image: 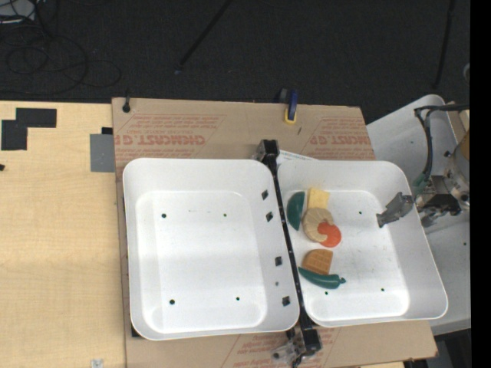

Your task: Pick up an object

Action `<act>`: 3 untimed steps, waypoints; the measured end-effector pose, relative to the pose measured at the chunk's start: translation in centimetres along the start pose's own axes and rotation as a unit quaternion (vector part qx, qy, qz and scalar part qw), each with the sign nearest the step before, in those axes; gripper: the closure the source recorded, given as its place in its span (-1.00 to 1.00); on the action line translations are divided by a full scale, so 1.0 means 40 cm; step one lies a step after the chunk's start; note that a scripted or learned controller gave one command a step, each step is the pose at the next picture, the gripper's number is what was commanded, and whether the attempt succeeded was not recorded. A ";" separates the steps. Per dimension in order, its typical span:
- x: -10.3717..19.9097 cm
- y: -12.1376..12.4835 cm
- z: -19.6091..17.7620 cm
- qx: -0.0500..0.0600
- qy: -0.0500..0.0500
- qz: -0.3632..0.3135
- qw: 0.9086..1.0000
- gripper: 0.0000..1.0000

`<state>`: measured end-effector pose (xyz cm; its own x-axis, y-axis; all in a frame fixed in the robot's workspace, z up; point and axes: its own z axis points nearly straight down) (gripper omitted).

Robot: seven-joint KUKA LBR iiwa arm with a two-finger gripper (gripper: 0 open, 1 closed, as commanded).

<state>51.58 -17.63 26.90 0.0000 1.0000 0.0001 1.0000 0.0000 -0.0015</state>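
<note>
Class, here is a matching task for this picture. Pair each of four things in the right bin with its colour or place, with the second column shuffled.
Things:
1. gripper
2. block
3. pepper
4. cracker

Colour or place:
A. tan, between the red piece and the pepper
B. grey, near the bin's right wall
C. pale yellow, topmost of the cluster
D. dark green, lowest of the cluster

Pairs: 1-B, 2-C, 3-D, 4-A

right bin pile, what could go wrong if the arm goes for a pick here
1. The objects in the right bin are bunched and touching: yellow block, tan disc and orange piece overlap, so the tool could nudge or grab a neighbour.
2. The cluster lies against the divider, leaving little room on that side.
3. The green pepper is thin and curved, so it might slip.
</note>
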 end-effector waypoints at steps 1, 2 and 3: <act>0.102 0.011 0.374 0.006 0.003 -0.001 1.000 -1.00; 0.090 0.013 0.330 0.002 0.001 0.003 1.000 1.00; 0.405 0.048 0.194 -0.002 0.002 -0.005 1.000 1.00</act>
<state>53.47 -1.45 19.14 -0.0109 0.9999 0.0034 0.9999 0.0109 0.0018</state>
